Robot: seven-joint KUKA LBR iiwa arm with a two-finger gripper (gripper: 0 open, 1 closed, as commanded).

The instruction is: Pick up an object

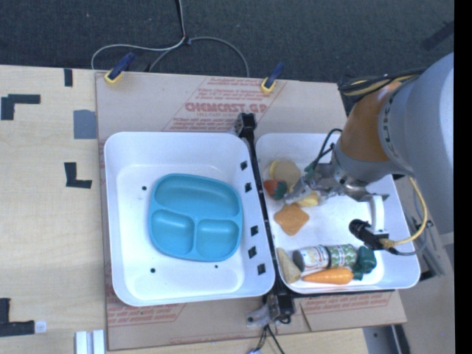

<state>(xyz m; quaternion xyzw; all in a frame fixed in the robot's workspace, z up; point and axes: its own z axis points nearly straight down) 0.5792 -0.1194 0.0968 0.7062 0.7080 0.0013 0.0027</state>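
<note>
Two claw (308, 190) fingers hang low beside a yellow piece (310, 198); their spread cannot be told.

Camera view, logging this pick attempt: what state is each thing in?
Blue plate: flat in the left bin, nothing on it.
Bottle: lying on its side in the right bin.
Carrot: lying flat, just in front of the bottle.
Orange slice: lying flat, loose.
Hand: low over the small items; grip unclear.

One fixed camera looks down at a slant from above the light wooden bench (44, 220), framing both shallow white plastic bins (122, 220) fairly closely.
</note>
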